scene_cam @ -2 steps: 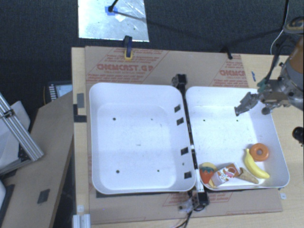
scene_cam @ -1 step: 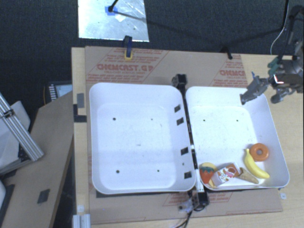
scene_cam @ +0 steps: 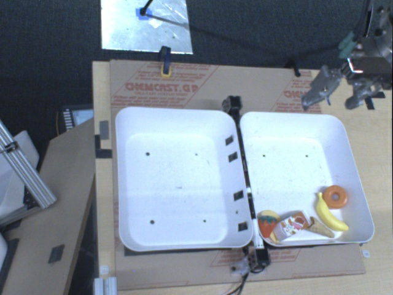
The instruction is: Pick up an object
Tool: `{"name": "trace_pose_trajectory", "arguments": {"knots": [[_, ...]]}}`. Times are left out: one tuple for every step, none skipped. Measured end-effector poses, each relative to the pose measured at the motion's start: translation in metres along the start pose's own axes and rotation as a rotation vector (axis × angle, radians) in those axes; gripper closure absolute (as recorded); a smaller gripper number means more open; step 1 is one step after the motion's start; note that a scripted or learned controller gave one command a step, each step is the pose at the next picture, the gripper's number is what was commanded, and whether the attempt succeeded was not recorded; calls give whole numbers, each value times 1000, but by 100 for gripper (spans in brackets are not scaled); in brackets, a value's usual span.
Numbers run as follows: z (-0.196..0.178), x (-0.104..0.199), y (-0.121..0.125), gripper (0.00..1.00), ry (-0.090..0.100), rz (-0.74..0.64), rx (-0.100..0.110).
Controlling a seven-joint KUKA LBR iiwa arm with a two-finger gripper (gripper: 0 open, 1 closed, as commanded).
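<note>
Dark carpet is surrounding the counter (scene_cam: 184, 82), which is carrying two white bins. We are watching the tool (scene_cam: 336, 94) hovering beyond the far right corner of the right bin (scene_cam: 295, 125), holding nothing; how wide it is spread, we cannot tell. Clustered in that bin's near right corner are a banana (scene_cam: 329, 214), a doughnut (scene_cam: 335, 195), a packet (scene_cam: 291, 225) and a tomato (scene_cam: 268, 222). We are judging the banana light, stiff and smooth, best pinched across its middle.
</note>
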State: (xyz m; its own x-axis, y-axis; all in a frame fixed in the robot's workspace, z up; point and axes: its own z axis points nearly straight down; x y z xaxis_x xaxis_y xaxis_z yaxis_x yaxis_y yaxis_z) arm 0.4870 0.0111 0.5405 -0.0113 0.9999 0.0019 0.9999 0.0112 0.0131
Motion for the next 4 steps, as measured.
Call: {"name": "trace_pose_trajectory", "arguments": {"knots": [[6,112,3,0,1,-5,10],[6,184,1,0,1,0,12],[6,226,1,0,1,3,12],[-5,224,2,100,2,5,9]]}}
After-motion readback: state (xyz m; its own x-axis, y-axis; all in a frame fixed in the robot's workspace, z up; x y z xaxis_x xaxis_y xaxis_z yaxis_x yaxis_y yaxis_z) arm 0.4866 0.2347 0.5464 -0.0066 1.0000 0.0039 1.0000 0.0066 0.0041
